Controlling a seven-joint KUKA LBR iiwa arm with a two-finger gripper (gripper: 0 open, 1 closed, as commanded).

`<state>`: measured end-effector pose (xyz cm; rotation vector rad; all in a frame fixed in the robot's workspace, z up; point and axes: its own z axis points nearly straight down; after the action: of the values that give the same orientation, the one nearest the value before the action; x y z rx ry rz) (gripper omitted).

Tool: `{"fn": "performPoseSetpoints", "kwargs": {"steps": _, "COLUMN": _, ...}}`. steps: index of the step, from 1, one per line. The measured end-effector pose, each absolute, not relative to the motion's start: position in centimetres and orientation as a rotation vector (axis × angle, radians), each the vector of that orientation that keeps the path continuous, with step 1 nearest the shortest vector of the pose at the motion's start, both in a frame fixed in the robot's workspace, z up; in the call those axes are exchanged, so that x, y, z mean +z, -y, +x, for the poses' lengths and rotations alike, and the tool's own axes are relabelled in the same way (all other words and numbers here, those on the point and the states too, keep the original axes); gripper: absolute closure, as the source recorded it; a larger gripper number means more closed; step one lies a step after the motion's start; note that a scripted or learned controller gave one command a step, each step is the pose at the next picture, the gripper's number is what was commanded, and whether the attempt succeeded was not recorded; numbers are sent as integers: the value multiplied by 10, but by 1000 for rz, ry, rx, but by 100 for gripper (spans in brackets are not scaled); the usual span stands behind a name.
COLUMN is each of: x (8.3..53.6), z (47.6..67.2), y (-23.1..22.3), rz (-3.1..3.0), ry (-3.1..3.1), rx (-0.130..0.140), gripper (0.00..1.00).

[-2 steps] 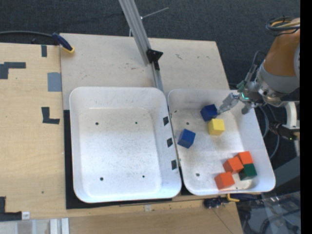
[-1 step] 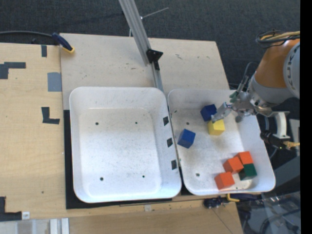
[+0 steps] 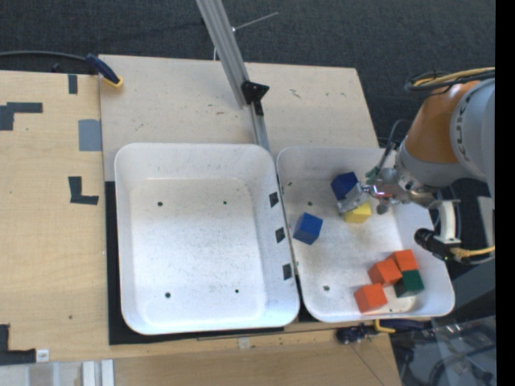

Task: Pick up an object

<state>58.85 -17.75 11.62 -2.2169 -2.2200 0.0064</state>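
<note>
Flanking pincer [image 3: 360, 197]: blue cube [image 3: 344, 185]; yellow block [image 3: 358, 212]

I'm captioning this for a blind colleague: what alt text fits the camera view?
The grey arm's claw sits low in the right bin beside a yellow block and a blue block. Another blue block, orange blocks and a green one lie nearby.

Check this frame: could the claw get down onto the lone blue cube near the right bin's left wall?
Probably yes. The blue cube sits apart from the other blocks, open from above; the claw is just to its right.

Blocks [image 3: 387, 271] in right bin [image 3: 322, 296]
</note>
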Motion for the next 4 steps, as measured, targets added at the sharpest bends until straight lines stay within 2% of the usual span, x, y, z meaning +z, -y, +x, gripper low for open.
{"fn": "performPoseSetpoints", "kwargs": {"steps": 1, "x": 90, "z": 587, "y": 177, "rz": -2217, "ry": 2220, "rx": 6, "gripper": 0}}
{"fn": "performPoseSetpoints", "kwargs": {"steps": 2, "x": 101, "z": 588, "y": 176, "rz": -2217, "ry": 2222, "rx": 4, "gripper": 100}}
{"fn": "performPoseSetpoints", "kwargs": {"steps": 4, "x": 207, "z": 596, "y": 182, "rz": -2222, "ry": 2225, "rx": -2, "gripper": 100}}
